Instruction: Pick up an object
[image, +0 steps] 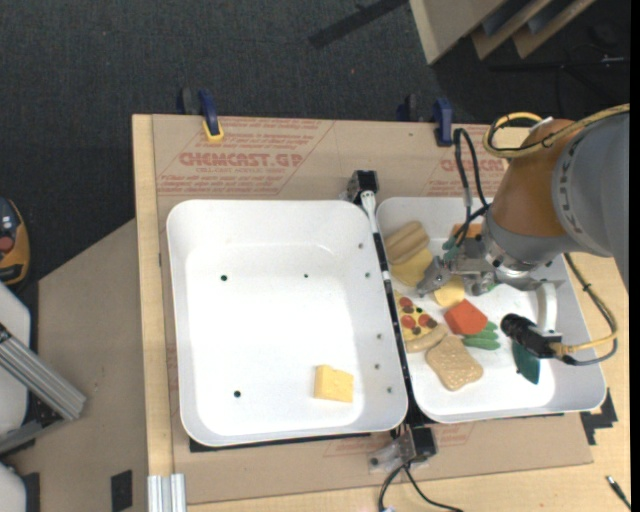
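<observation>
Both bins, left (200, 240) and right (500, 402), are seen as smooth white plastic with a faint gloss. The table (160, 160) is covered by matt brown board printed in red. The cheese (334, 384) looks like matt yellow plastic or foam. The bread (456, 365) is given a rough, speckled tan surface. The arm (585, 185) is finished in smooth grey, with a glossy orange band (522, 195). The floor (150, 50) appears dark and rough, like carpet.
</observation>
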